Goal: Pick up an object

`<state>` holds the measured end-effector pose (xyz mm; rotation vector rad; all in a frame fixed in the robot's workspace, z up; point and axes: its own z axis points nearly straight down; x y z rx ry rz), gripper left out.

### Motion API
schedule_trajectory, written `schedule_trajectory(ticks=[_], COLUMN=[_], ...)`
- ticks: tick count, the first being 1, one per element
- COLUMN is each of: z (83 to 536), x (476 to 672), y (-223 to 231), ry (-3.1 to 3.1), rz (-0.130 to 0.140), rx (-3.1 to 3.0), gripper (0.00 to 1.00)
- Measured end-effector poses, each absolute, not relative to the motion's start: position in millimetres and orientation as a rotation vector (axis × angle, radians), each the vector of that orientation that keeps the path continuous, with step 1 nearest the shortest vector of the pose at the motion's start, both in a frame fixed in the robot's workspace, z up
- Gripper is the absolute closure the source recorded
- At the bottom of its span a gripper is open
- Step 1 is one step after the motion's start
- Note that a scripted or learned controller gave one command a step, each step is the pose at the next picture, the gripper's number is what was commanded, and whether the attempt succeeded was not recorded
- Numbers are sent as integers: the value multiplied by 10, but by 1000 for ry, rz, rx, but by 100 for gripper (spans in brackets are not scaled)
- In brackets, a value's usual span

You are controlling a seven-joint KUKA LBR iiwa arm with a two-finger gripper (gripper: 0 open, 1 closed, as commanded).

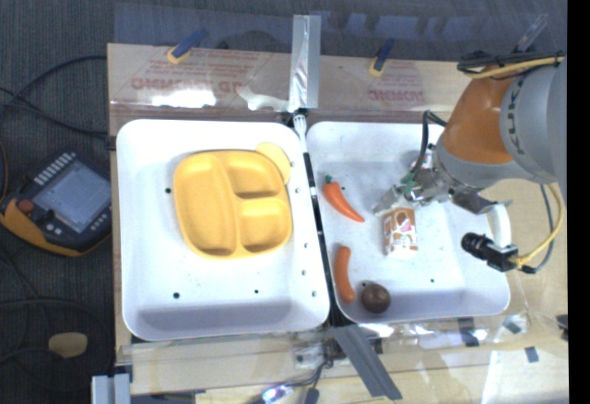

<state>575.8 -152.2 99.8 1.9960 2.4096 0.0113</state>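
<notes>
Gripper [403,193] sits low in the right bin [461,301], just above the small carton [400,231]; finger gap unclear, can't tell if it touches or grips. Right bin holds four things: one carton, one carrot [342,199], one sausage [343,271], one dark round fruit [374,298]. Carton's long axis runs roughly up-down in view, mid-bin. Left bin [147,301] holds one yellow divided tray [232,202].

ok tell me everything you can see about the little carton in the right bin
The carton is a small box, white with orange-brown print, seemingly card. It lies flat on the floor of the right bin, near the middle, its long side running roughly toward the near rim. The gripper hangs just above its far end; contact cannot be judged. The carrot and the other items lie apart from it.
</notes>
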Motion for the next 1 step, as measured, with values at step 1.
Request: schedule_trajectory(ticks=[1], z=[2224], x=[5769], y=[-959], ry=[2383], rz=[-2], rx=[2046], gripper=[100])
